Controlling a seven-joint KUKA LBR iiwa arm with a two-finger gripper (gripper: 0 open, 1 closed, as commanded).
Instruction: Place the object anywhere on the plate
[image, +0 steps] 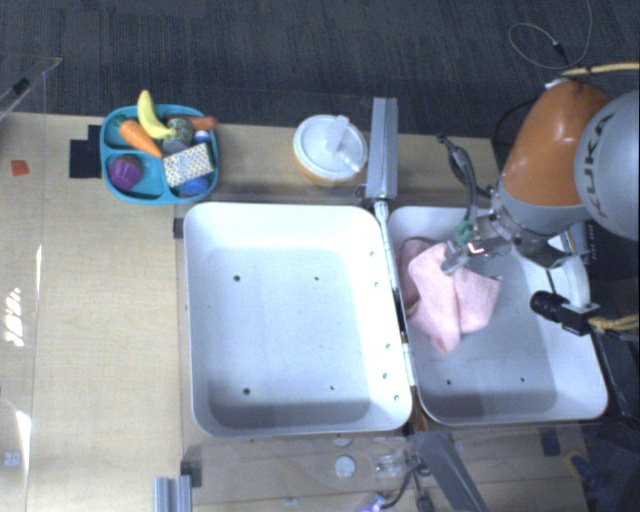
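Observation:
A crumpled pink cloth (445, 295) lies in the left half of the right bin (520, 385), close to the wall it shares with the other bin. My gripper (468, 250) hangs over the cloth's upper right edge, right at the fabric; whether it touches is unclear. The grey arm with its orange band (550, 130) reaches in from the right. A blue divided plate (143, 190) sits on the bench at the back left, outside both bins, holding toy food: a banana, a carrot, a purple piece and a patterned block.
The left bin (290, 320) stands beside the right one, with a metal post (380, 150) at their shared back corner. A white lidded cup (332, 148) sits behind the left bin. A black fitting with a cable (560, 312) overhangs the right bin's right edge.

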